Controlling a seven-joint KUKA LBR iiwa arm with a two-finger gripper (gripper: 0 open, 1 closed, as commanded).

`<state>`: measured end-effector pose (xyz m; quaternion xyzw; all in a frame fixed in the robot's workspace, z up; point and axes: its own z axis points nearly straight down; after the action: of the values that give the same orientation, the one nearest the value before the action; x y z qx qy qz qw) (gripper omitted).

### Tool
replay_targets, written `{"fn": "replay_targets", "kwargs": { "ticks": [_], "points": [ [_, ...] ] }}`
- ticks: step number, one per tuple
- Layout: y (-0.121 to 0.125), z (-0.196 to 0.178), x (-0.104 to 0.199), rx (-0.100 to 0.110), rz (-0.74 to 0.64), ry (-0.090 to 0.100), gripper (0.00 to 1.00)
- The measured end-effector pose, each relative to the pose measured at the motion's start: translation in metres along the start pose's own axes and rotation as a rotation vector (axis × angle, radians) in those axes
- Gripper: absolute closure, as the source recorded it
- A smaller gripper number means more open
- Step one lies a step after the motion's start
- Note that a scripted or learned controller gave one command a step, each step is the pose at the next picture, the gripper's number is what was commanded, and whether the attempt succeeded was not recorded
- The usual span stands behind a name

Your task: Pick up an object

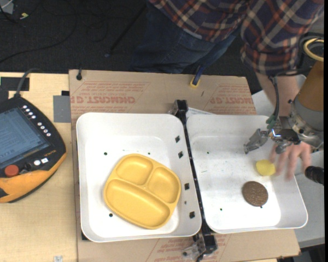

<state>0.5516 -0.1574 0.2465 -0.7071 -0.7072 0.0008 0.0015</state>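
Cardboard sheeting is covering the bench under two shallow white plastic bins. Lying in the right bin is a small, rounded, yellow, soft-looking lump with no clear long axis — it sits just below and slightly right of the metal two-finger gripper. Whether the gripper is parted or closed cannot be told. A flat, round, brown textured disc is resting near the lump, lower in the bin. A glossy yellow three-compartment tray is occupying the left bin.
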Motion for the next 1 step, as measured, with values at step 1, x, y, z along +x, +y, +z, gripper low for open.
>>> {"fn": "replay_targets", "kwargs": {
  "ticks": [1],
  "points": [
    [-0.0008, -0.1765, 0.097, -0.021, -0.01, 0.001, 0.0]
  ]
}}
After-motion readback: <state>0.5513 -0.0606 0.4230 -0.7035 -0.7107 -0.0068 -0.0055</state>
